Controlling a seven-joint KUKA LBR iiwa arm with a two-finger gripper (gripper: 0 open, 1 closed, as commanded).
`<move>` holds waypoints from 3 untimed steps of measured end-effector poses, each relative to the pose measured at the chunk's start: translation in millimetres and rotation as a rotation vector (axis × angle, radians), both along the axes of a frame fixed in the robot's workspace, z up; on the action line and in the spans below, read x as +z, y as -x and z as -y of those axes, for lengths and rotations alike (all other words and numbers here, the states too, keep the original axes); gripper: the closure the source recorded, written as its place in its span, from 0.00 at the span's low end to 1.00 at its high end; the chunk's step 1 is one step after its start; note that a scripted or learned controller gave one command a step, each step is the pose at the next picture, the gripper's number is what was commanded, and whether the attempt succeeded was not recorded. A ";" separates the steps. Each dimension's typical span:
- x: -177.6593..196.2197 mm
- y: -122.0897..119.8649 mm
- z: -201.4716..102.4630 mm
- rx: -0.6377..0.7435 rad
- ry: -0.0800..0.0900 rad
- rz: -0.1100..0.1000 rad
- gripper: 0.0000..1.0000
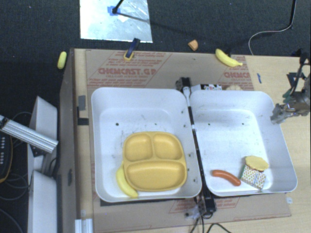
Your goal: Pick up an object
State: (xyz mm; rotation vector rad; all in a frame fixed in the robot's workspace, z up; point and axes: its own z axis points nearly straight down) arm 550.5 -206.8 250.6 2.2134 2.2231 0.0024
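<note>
Gripper sits at the right edge of the frame, just outside the right bin near its upper right rim, above the bench rather than over the bin floor; it's small and blurred, so can't tell if it's released or clenched, and nothing visible in it. Things to pick in the right bin: an orange-red sausage lying at lower centre, and just right of it, near but apart, a small patterned box with a yellow top in the lower right corner. Rest of that bin floor is bare white. Left bin holds a yellow divided plate w/ three compartments, lower centre, and a banana tucked against the plate's lower left edge, touching it. Btw the bins runs a dark divider strip. Outside the bins, top of the frame: another banana on the cardboard at upper right, a small orange piece on the dark floor, a yellow bit at upper left, and a shiny sheet at top.
</note>
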 end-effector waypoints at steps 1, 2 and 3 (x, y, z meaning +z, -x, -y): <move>-60.3 41.0 -39.2 -0.002 -0.002 -0.003 1.00; -12.5 16.7 -3.7 -0.003 0.000 -0.001 1.00; -29.9 63.6 -54.4 -0.001 -0.002 -0.003 1.00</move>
